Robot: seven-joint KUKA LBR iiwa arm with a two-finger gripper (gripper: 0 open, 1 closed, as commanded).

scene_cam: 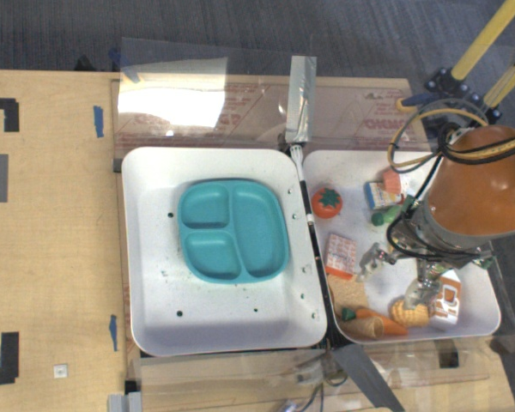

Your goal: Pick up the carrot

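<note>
Two bins: the left one (146, 256) holds a teal tray (234, 230); the carrot (373, 323) lies at the right bin's (485, 316) lower edge. Just right, the gripper (425, 294) hangs over a corn cob (409, 312), opening unclear, nothing visibly held. Closing here could catch the corn.

My hand (401, 275) hangs over the right bin (357, 166), crowded below: carrot (371, 322) by the front wall, corn (410, 313) and a carton (447, 301) just beside it. Open floor lies between the tomato (327, 202) and the packet (341, 255).
</note>
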